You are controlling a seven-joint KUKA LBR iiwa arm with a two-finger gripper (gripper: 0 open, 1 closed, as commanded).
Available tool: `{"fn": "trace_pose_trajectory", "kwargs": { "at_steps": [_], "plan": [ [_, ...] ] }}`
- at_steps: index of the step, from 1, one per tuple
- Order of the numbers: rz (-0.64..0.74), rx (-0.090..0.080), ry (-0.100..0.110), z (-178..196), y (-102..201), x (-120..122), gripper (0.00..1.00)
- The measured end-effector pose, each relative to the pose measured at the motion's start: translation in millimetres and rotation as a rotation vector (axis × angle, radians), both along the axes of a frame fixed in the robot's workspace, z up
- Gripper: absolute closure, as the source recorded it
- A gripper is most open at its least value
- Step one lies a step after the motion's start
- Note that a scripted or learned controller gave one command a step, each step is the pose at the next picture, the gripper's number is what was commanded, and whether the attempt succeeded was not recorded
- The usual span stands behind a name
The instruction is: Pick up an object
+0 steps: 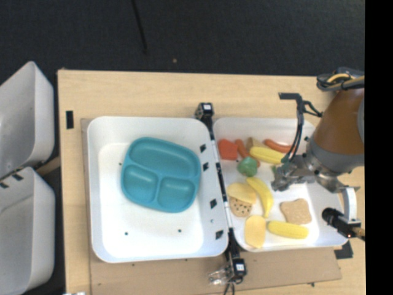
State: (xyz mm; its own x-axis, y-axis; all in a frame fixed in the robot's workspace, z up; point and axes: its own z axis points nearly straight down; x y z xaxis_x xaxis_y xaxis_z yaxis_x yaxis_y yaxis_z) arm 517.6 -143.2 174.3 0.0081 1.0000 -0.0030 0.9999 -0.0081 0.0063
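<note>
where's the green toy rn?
In the camera view, the green toy sits in the right bin, toward its left-centre, just below the red piece and left of the gripper.

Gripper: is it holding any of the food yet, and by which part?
Cannot be told: the gripper hangs over the right bin beside a banana, nothing visible between its fingers.

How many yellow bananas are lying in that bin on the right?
3. One banana lies near the bin's far side, a second banana sits mid-bin, and a third banana lies at the near edge. The arm may hide more.
</note>
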Motion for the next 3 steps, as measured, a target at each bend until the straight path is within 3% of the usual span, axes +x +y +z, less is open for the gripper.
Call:
{"fn": "trace_pose_trajectory", "kwargs": {
  "at_steps": [1, 2, 3],
  "plan": [
    [0.005, 0.001, 0.000, 47.2, -2.7, -6.5, 1.00],
    [0.012, 0.001, 0.003, 67.7, -4.2, -5.2, 1.00],
    [0.013, 0.003, 0.004, 58.8, 19.2, 40.3, 1.00]
  ]
}}
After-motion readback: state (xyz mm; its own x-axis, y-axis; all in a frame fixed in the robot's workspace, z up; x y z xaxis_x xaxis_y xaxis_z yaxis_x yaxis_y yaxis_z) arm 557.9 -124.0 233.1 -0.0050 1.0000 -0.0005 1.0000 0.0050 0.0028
